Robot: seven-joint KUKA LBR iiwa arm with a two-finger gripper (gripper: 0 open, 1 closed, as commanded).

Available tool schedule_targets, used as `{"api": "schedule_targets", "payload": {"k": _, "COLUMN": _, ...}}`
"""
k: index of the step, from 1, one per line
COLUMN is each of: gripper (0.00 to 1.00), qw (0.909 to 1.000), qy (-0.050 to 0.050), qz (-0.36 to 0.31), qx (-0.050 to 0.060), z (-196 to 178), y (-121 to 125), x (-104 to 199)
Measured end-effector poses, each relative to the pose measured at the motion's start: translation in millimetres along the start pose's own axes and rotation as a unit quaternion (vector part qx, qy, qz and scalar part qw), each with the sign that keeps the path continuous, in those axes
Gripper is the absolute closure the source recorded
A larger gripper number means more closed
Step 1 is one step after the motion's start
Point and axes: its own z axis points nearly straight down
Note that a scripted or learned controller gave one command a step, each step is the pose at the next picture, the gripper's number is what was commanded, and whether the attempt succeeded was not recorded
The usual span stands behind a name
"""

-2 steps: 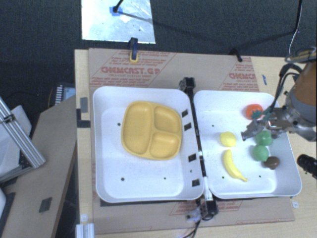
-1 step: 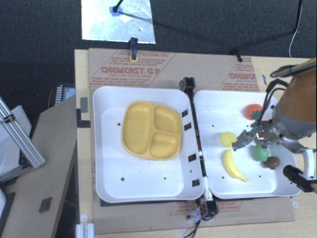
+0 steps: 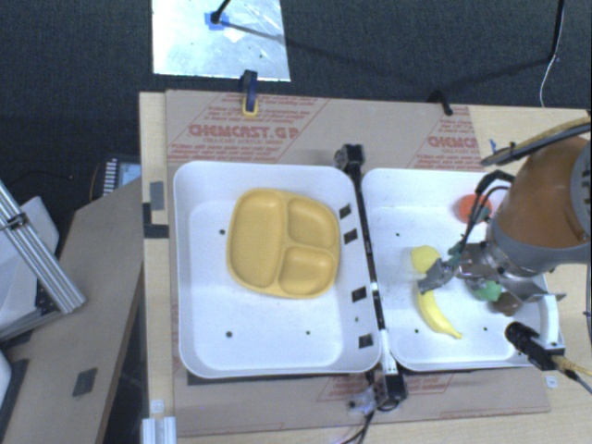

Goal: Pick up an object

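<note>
Approach step in hand: grey two-finger gripper (image 3: 435,277) low in the right shallow white bin (image 3: 398,188), poised just above the yellow plastic banana (image 3: 437,314) near that bin's front edge and beside a small rounded yellow piece (image 3: 424,258). Fingers look spread, nothing between them. Next: drop, centre over the banana, clamp, lift. Hard to read: a green item (image 3: 488,291) under the wrist, an orange-red object (image 3: 465,207) half hidden behind the arm. Yellow compartment tray (image 3: 282,242) mid left bin.

One fixed camera looks down at a slant from above the bench (image 3: 305,118), far enough to take in both white bins (image 3: 199,340), left of the gripper (image 3: 438,277).
</note>
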Motion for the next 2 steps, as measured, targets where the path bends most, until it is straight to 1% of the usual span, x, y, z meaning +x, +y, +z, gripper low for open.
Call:
{"api": "schedule_targets", "payload": {"k": 1, "gripper": 0.00, "qw": 1.0000, "qy": 0.000, "qz": 0.000, "qx": -0.001, "z": 45, "y": 8, "x": -1}}
{"api": "schedule_targets", "payload": {"k": 2, "gripper": 1.00, "qw": 1.0000, "qy": -0.001, "qz": 0.000, "qx": -0.003, "z": 33, "y": 9, "x": -2}}
